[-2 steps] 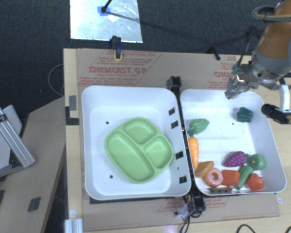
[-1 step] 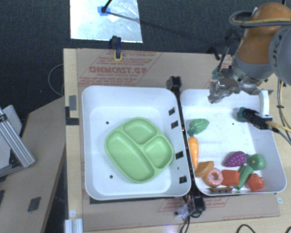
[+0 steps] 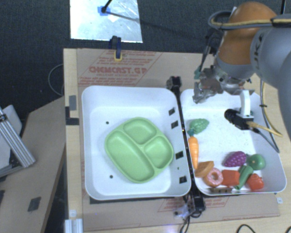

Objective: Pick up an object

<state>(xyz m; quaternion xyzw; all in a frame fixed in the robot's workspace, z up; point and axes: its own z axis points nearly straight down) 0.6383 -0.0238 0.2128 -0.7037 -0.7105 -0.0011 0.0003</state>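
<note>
My metal two-finger gripper (image 3: pixel 202 96) hangs over the right shallow white bin (image 3: pixel 274 152), fingers pinching nothing.
A leafy green toy vegetable (image 3: pixel 198 125) lies just toward six o'clock; an orange plastic carrot (image 3: pixel 194 151) sits beyond it.

Two white bins (image 3: pixel 94 130) (image 3: pixel 269 152); one green divided plate (image 3: pixel 138 149); one carrot (image 3: pixel 193 151), one grape bunch (image 3: pixel 234 158), one doughnut (image 3: pixel 215 177), one leafy green (image 3: pixel 198 125)
</note>
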